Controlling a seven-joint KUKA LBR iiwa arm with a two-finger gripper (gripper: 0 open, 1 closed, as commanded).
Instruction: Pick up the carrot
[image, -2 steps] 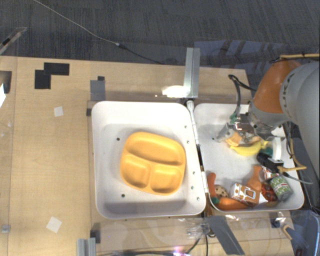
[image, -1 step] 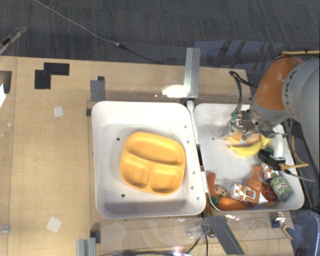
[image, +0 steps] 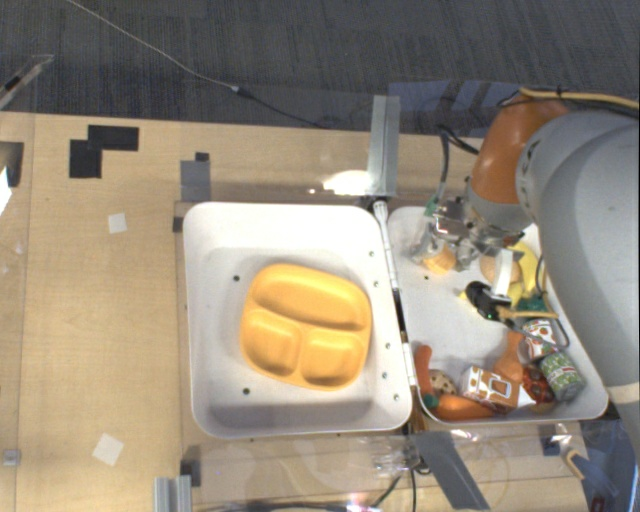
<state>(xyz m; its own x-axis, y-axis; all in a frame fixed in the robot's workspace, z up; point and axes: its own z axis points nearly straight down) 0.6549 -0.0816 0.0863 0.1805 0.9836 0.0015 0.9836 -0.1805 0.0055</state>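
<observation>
Orange carrot (image: 462, 405) lies at the near edge of the right bin (image: 440, 300), hemmed by cartons; the gripper (image: 447, 232) hangs well apart at the far end, fingers' state unreadable; a descent there risks missing or snagging clutter.

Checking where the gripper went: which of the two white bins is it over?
The right white bin, cluttered with small items including the orange carrot. The gripper hangs at its far end; the left white bin holds a yellow divided tray.

A pale wooden bench top (image: 90, 330) carries black square markings (image: 100, 148) near its far left. Beyond its far edge lies dark grey carpeted floor (image: 300, 45), crossed by a thin cable (image: 170, 58).
</observation>
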